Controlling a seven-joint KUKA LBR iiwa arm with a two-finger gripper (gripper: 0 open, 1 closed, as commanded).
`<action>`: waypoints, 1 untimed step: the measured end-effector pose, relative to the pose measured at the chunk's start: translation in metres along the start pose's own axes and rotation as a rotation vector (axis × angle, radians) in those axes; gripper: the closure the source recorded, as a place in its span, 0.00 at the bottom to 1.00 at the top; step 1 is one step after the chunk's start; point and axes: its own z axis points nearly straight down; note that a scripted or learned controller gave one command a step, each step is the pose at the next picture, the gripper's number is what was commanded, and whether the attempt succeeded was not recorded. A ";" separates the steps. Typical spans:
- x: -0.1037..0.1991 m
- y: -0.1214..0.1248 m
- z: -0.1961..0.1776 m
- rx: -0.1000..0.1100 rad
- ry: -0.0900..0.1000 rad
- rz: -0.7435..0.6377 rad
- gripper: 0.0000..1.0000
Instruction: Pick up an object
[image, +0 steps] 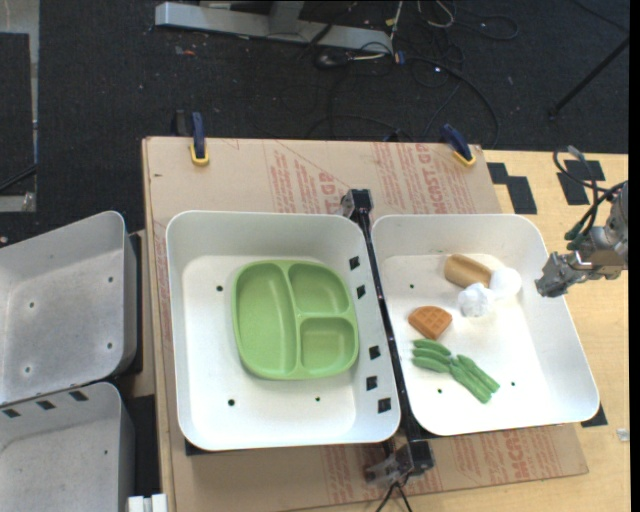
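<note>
Sitting in the right white plastic bin (560, 395), near the grey metal gripper (553, 277) at that bin's right rim, the tan bread roll toy (468, 268) looked light, hard and smooth, best pinched across its short middle.

Right bin (560, 390), contents: 4 small items, loosely grouped in its left and middle part
- tan bread roll (468, 268), oblong, lying flat, farthest back
- white crumpled lump (477, 300), just in front of the roll
- orange-brown waffle piece (431, 321), flat, left of the lump
- green bean pods (456, 367), bunched, lying flat on a diagonal, nearest the front
</note>
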 end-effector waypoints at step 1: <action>0.053 0.015 -0.004 0.001 0.001 -0.003 1.00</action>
